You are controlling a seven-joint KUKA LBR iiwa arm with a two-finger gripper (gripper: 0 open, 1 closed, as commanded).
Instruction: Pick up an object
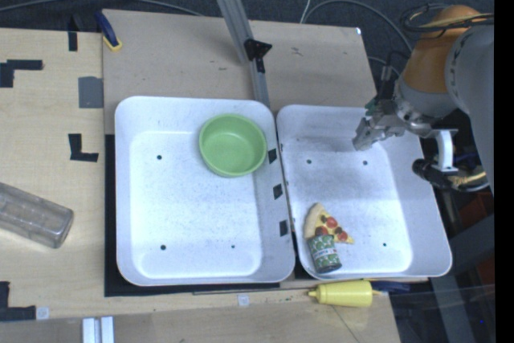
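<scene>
So from the overhead camera view: the arm comes in from the right and the gripper hangs over the upper part of the right bin, near its top edge. The fingers point down and toward the left. Honestly I can't tell if they're spread or pinched together, they just read as one grey blob at this angle. There's nothing I can see between them, so I'd call it not carrying anything.

Stuff you could grab: a pizza slice toy and a small green can sit touching each other in the same bin, well below the fingers and a bit to their left, near the bin's lower left corner. A green bowl sits in the left bin, off to the left of the fingers at about the same height, across the divider. A yellow bottle lies on the bench just outside the right bin's bottom edge, far below the fingers.

Progress-wise I'd say the pick isn't done at all. Everything is lying flat in place. What's left is basically the whole job: get over one item, drop down, close on it, lift.
</scene>
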